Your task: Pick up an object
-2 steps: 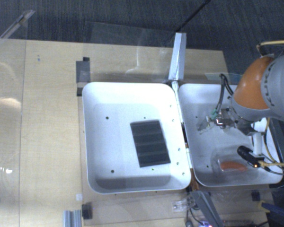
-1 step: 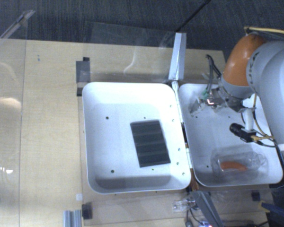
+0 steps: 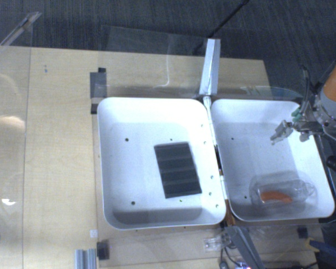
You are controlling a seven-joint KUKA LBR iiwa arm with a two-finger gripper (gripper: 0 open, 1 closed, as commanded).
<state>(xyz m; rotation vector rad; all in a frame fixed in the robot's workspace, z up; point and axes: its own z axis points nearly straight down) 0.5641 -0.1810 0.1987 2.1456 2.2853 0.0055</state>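
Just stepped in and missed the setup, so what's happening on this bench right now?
A robot arm reaches in from the right, its hand hovering over the upper part of the right bin, holding nothing. Near that bin's front lies a clear plastic bottle with something orange inside, untouched. The left bin holds a dark ridged rectangular pad lying flat near its middle. Nothing has been picked up yet.

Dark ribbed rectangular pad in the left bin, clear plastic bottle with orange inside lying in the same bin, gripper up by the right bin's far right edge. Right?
One error: the clear plastic bottle with orange inside lies in the right white bin, near its front. The dark ribbed rectangular pad is in the left white bin, and the gripper is by the right bin's far right edge, per the camera view.
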